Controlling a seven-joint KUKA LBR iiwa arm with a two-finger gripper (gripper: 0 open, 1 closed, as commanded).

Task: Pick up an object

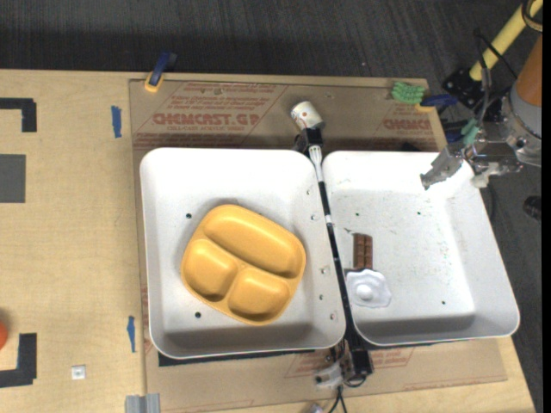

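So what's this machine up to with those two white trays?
A robot arm reaches in from the right, and its hand hovers over the far right corner of the right bin, with nothing visible between its fingers. Its job is to pick up an object. In that bin, near the divider, lie a small brown bar and a pale whitish item. The left bin holds a yellow sectioned tray, lying untouched.
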